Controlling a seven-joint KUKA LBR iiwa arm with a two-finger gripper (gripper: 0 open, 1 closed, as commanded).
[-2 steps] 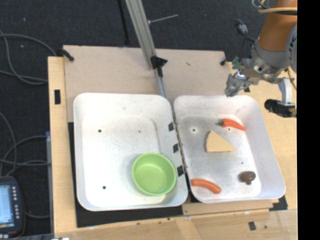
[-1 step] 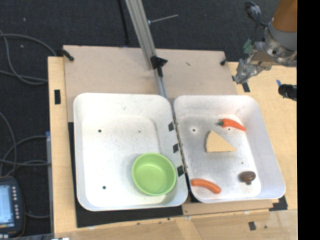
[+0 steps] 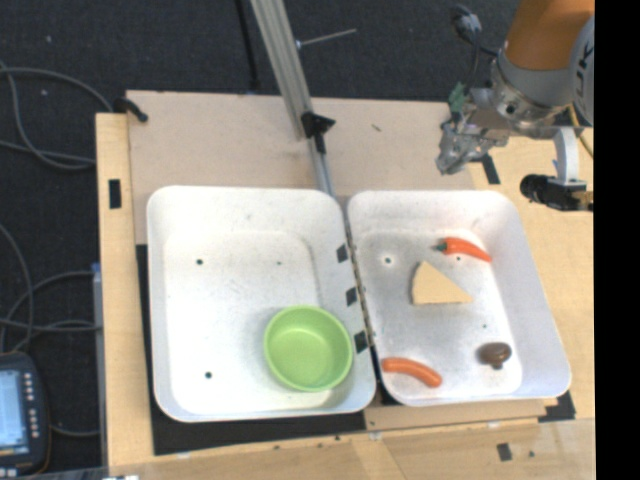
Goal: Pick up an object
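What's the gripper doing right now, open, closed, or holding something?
Gripper: cannot be told whether open or closed; it hangs above the bench beyond the right bin, with nothing seen in it.

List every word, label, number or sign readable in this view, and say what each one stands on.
No text can be read anywhere in this view.
The handheld device at the lower left edge has a lit screen, but it is too small and blurred to read.
The two white bins, the green bowl and the gripper bear no visible lettering.
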